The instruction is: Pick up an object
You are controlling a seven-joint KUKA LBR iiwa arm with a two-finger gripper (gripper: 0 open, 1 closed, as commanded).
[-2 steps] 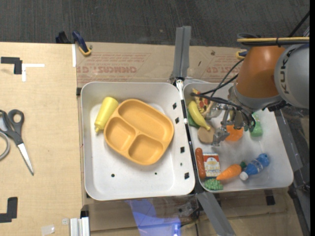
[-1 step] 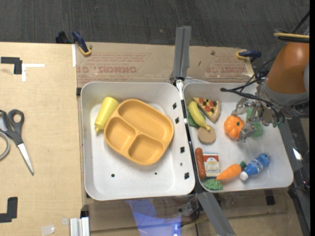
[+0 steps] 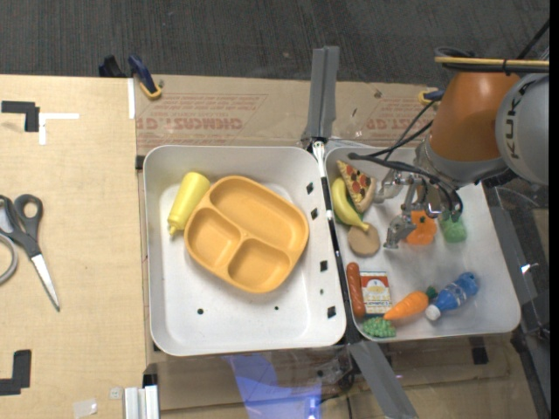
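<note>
My gripper point(image 3: 412, 223) hangs low over the back middle of the right bin point(image 3: 493, 312), under the orange wrist band. A small orange object point(image 3: 423, 233) lies right at its tip, touching or nearly so. A green object point(image 3: 452, 228) sits just to its right. To its left lie a pizza slice point(image 3: 356, 182), a banana point(image 3: 345, 206) and a tan round piece point(image 3: 365, 239). Toward the bin's front are a sausage point(image 3: 353, 288), a red-and-white box point(image 3: 375, 289), a carrot point(image 3: 407, 305) and a blue bottle point(image 3: 454, 293).
The left bin point(image 3: 175, 321) holds a yellow divided plate point(image 3: 244, 232) and a yellow mustard bottle point(image 3: 186, 201). Scissors point(image 3: 28, 234) lie on the wooden bench at far left. A grey divider bar point(image 3: 321, 94) rises behind the bins. Cables loop around the wrist.
</note>
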